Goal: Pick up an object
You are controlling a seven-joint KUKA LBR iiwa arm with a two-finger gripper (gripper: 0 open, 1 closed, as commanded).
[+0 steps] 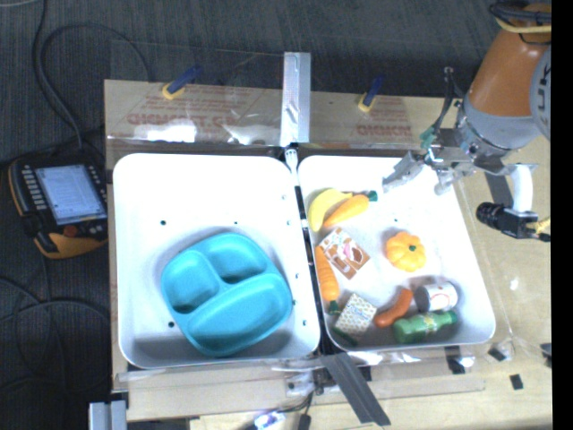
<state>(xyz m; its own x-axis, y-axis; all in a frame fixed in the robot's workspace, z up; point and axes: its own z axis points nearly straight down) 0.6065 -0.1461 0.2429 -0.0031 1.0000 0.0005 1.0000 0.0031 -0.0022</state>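
Note:
The right bin (pixel 466 240) holds several toys: yellow bananas (pixel 336 208), a small orange pumpkin (pixel 405 250), a patterned card box (pixel 345 253), a carrot (pixel 328 278), a checkered block (pixel 356 313), a red-orange pepper (pixel 394 307), a small can (pixel 437 296) and a green item (pixel 424 327). My gripper (pixel 421 176) hangs over the bin's far right corner, above and right of the bananas. Its fingers are spread open with nothing between them.
A blue divided plate (pixel 228 290) lies in the left bin (pixel 143 204). A metal post (pixel 295 97) stands behind the divider between the bins. A teach pendant (pixel 58 200) sits off the bench at left.

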